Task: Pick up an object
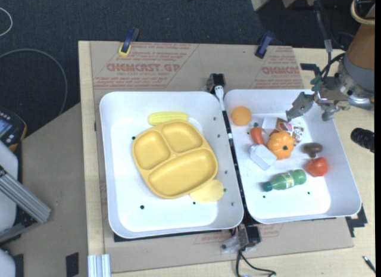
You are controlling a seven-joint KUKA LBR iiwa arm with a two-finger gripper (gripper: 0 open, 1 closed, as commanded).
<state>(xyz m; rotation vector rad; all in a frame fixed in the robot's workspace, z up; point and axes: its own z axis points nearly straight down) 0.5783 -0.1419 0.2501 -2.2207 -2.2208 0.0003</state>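
Fingers point(299, 106), state unclear, hover above the right bin point(342, 151), near the small pumpkin point(281, 143) and orange point(241, 115).

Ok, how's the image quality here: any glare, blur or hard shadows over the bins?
Camera view: light is even and soft; the white right bin looks bright but not blown out; the yellow divided tray throws just a faint shadow; the gripper looks slightly soft, the small items near the orange toy pumpkin blur together.
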